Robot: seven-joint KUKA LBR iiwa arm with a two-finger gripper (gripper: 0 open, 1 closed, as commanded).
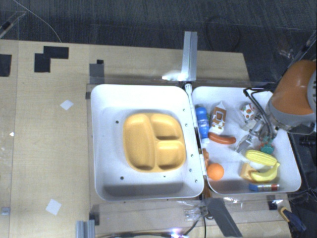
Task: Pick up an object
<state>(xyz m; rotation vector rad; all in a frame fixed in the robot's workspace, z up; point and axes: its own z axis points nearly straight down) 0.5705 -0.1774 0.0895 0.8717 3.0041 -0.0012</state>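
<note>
I am reaching in from the right over the right bin [292, 152], and the job is to lift one thing out of it; the left bin [99, 133] beside it carries a yellow divided tray [151, 142], which is large, flat and, I judge, a poor thing to pinch, so I leave it alone. My arm [292, 95], grey with its orange band, hangs over the far right corner of the right bin; my gripper [255, 133] sits low among the clutter there, and whether my fingers stand wide or narrow I cannot tell, for metal parts and small things overlap at that spot; nothing plainly sits between them.

The pickable things all lie in the right bin; the corn cob [261, 157] is just below my gripper, and the banana [262, 173] curls under it, touching or nearly so; the blue bottle [201, 123] lies along the left wall; the sausage [222, 139] lies near the middle, with clear floor around it; the orange ball [215, 171] rests near the front left corner; a small brown packet [218, 117] and a marker [264, 186] at the front wall are the least of them.

To do this well, I judge I should choose one thing with free space on both sides; the corn cob is nearest, yet its neighbours crowd it, so I would straddle its narrow width, come straight down, close firmly, and lift slowly before trusting the hold.
</note>
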